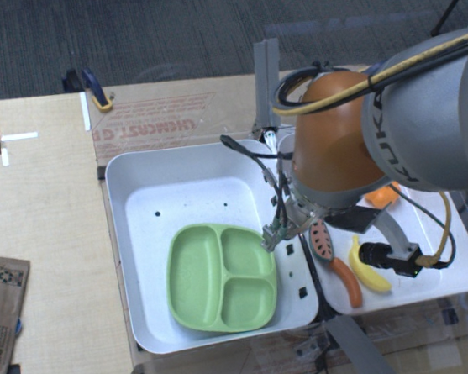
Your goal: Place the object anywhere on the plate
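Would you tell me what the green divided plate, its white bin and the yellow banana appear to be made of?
The green three-compartment plate looks like moulded plastic, matte to satin: uniform colour, rounded ridges, soft highlights. The shallow white bin seems smooth moulded plastic, with rounded corners and a raised rim. The yellow banana is probably a plastic toy, judging by its even colour.

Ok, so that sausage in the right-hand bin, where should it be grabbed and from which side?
Probably the middle of the sausage, coming straight down from above. It lies flat and is long and thin, so closing across its narrow width suits it. The banana lies close along one side and the bin wall is near its lower end, so a sideways approach looks cramped.
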Robot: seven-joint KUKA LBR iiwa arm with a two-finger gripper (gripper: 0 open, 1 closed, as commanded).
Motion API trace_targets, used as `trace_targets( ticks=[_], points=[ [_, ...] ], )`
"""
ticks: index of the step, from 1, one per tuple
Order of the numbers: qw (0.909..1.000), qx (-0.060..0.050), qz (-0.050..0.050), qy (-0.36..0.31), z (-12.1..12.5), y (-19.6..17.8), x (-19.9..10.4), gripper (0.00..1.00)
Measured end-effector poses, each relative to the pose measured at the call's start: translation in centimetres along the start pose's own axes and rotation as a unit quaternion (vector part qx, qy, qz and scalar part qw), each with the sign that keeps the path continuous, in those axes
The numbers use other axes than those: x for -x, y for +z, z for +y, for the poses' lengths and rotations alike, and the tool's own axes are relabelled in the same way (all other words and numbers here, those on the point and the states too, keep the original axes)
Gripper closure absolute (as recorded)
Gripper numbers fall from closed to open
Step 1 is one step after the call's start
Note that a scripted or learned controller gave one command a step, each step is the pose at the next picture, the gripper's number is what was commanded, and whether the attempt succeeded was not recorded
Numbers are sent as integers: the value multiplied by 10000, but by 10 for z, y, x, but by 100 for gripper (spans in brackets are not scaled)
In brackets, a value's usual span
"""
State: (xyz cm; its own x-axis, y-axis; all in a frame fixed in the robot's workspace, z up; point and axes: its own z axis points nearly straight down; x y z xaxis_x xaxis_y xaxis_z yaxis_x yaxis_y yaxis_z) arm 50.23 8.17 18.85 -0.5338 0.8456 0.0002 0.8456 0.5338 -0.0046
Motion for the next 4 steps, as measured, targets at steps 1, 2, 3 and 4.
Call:
trace_targets(
  ticks=[1, 2, 3, 4],
  points=[
    [9947, -26, 18, -1024, 12, 71, -67, 100],
    [9880, 2, -3, -1544, -3, -42, -38, 100],
    [9998, -21, 2, -206, 42, 66, -114, 100],
    [10000, -12, 4, -52, -3, 42, -41, 100]
  ],
)
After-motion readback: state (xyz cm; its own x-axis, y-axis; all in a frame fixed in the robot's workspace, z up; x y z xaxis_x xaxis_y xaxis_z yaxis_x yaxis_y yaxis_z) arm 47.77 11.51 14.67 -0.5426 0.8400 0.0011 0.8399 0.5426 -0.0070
